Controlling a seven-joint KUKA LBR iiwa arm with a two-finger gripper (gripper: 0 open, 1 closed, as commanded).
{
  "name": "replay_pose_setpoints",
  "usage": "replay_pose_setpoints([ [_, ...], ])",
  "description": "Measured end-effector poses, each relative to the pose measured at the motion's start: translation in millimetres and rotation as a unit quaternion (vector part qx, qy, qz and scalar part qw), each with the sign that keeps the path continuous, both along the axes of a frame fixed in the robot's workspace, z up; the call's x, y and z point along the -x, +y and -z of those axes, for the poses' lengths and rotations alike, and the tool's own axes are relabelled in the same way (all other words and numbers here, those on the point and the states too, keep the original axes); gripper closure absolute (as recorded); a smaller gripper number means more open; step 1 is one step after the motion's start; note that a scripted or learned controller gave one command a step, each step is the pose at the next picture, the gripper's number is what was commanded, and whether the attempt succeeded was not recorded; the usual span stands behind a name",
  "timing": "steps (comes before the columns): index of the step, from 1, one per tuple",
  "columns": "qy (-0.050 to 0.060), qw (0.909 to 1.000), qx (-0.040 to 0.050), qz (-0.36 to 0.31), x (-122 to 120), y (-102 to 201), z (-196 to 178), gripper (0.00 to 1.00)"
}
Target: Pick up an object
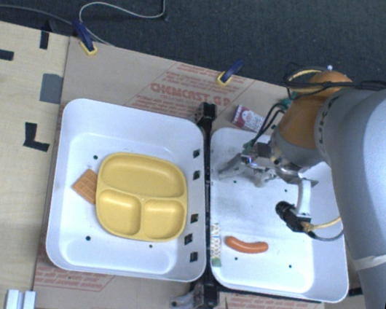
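**Two white bins on cardboard**

Printed brown cardboard (189,94) underlies two glossy white bins. The right bin (318,283) holds a smooth orange sausage (246,245), well apart from the metal gripper (249,169); its opening I cannot tell. A yellow sectioned tray (142,197) overlaps a tan cracker (85,185) in the left bin (85,138)

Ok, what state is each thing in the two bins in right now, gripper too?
Yellow divided plate: flat, right side up, in left bin.
Tan cracker: partly tucked under the plate's left edge.
Hot dog: lying flat in right bin, untouched.
Gripper: low over right bin, holding nothing visible.
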State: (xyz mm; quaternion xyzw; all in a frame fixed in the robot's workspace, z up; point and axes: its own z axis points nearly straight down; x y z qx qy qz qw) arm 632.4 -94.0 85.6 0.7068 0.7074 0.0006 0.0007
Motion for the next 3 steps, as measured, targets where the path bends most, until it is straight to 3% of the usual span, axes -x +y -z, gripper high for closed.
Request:
replay_pose_setpoints([
  [3,-0.002,1.0,0.001,0.0,128,-4,-1,0.0],
])
